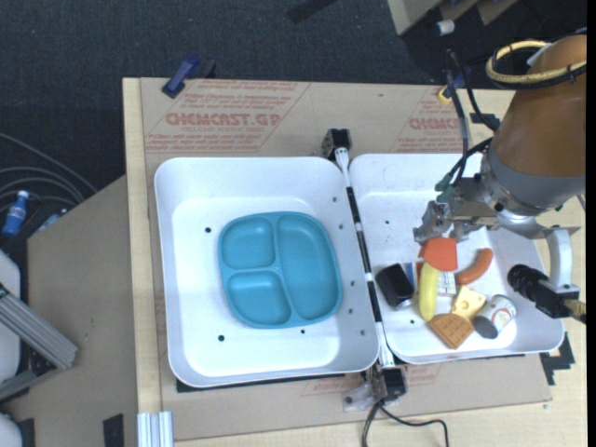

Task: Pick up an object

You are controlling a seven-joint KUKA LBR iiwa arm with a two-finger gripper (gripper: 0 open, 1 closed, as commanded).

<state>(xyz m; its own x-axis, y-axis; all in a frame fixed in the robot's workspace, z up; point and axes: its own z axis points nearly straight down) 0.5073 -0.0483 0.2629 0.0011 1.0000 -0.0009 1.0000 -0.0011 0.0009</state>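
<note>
Brown bench (242, 119), two white bins (186, 250), dark carpet (93, 26), tool (447, 222) state unclear

- Two white bins: left bin (177, 250), right bin (391, 184).
- One blue divided plate (277, 268), left of frame centre.
- One banana (427, 289).
- One sausage (474, 266).
- One black block (395, 283).
- One waffle (453, 329).

Dark carpet (140, 26); plywood bench (233, 119) (printed)

Small toy foods (453, 291) clustered in right bin (396, 194), possibly touching.
</note>
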